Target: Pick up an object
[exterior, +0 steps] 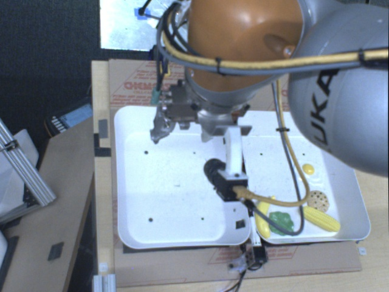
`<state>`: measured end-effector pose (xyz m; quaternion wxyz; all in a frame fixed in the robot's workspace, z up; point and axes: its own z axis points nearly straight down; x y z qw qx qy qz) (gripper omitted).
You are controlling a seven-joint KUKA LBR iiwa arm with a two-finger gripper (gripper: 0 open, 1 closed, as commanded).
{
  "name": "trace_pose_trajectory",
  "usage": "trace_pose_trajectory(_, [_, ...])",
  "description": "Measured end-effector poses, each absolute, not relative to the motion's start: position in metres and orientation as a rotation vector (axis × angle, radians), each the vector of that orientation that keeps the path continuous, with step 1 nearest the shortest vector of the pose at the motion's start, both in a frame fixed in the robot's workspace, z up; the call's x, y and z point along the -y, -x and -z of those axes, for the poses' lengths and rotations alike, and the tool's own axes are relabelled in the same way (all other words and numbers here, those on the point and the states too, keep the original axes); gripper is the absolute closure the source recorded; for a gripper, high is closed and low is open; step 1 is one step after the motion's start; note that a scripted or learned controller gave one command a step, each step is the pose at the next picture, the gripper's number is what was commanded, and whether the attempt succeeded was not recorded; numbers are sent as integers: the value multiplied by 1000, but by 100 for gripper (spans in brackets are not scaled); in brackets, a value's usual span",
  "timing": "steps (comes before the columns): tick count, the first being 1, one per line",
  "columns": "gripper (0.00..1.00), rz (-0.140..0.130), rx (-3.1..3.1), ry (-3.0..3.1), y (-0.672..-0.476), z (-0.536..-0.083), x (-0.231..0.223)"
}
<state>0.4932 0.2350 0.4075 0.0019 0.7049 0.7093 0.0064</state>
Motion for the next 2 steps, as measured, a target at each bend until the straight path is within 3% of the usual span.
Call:
trace_pose_trajectory(1, [100,-7,-2225,-2217,-494,-412,-234])
trace_pose_trajectory(2, [100,23,-2226,-2225,-484,-195,-233])
